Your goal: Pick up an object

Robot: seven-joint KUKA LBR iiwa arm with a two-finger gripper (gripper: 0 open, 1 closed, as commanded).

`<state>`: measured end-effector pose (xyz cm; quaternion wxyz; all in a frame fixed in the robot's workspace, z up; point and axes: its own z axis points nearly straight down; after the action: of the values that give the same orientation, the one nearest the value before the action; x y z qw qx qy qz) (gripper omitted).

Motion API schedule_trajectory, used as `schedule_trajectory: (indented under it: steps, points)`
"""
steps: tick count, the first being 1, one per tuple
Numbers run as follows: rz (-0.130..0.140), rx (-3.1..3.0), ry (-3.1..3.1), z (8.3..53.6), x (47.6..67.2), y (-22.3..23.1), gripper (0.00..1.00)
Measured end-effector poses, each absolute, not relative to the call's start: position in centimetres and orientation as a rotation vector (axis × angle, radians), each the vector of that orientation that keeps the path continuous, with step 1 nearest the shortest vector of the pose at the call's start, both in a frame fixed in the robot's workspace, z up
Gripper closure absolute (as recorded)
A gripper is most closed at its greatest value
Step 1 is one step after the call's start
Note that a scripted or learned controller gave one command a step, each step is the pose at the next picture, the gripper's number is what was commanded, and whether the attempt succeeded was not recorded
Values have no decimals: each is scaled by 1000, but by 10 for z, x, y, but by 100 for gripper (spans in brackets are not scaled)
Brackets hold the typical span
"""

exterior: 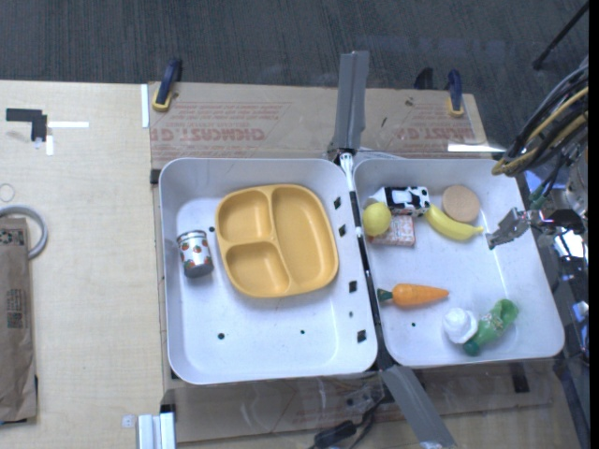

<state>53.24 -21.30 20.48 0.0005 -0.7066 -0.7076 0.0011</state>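
Note:
The right bin holds a yellow lemon, a black-and-white toy, a small pinkish box, a banana, a tan round disc, an orange carrot and a white-and-green item. My gripper hangs at the right bin's right side, just right of the banana's tip and apart from it. Nothing shows in its grasp.
The left bin carries a yellow divided plate and a small printed can. A grey divider bar runs between the bins. Cables hang at the right. A brown bag lies at far left.

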Motion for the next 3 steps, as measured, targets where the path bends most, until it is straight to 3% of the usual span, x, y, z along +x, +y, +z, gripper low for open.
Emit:
schedule_trajectory:
  steps: [1,2,3]
  points:
    - [2,-1997,-2427,188,593,-190,0]
    - [1,-1760,-2606,179,637,-144,0]
    - [-4,-1690,-2661,97,637,-152,0]
